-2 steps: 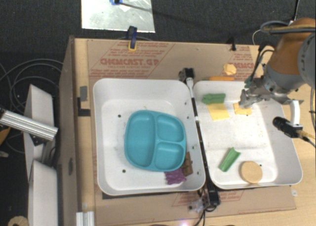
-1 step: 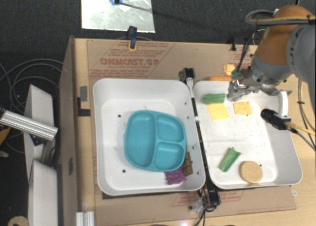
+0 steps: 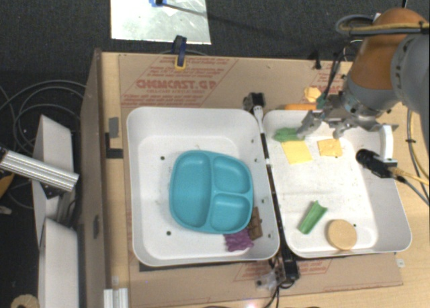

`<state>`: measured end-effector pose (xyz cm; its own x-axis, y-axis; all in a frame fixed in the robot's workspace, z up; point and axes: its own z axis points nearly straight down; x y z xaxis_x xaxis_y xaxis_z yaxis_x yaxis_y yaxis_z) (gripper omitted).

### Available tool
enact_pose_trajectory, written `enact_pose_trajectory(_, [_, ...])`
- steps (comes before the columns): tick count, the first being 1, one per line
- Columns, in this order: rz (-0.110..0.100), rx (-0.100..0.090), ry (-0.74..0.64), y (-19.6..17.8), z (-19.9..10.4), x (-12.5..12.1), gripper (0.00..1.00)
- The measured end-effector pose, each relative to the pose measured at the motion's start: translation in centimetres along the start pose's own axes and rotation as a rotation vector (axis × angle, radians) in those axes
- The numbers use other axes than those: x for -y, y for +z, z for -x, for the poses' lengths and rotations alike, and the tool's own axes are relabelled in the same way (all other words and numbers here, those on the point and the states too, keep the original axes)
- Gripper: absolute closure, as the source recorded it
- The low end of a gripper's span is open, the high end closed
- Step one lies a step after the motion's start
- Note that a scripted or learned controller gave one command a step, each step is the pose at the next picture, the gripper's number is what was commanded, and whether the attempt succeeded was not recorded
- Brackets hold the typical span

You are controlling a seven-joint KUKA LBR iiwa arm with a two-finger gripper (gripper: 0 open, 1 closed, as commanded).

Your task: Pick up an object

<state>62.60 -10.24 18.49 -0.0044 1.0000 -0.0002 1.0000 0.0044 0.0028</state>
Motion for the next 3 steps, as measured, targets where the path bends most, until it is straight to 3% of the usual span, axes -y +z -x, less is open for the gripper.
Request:
enact_pose_trajectory(1, [-0.009,-0.002,0.002,10.1,-2.0,2.2,0.0])
enact_pose_trajectory(2, [0.002,0.001,0.0,10.0,-0.7,-1.3,0.0])
enact_pose_trajectory(3, [0.003,0.0,-0.003,8.9,-0.8,-1.3,1.0])
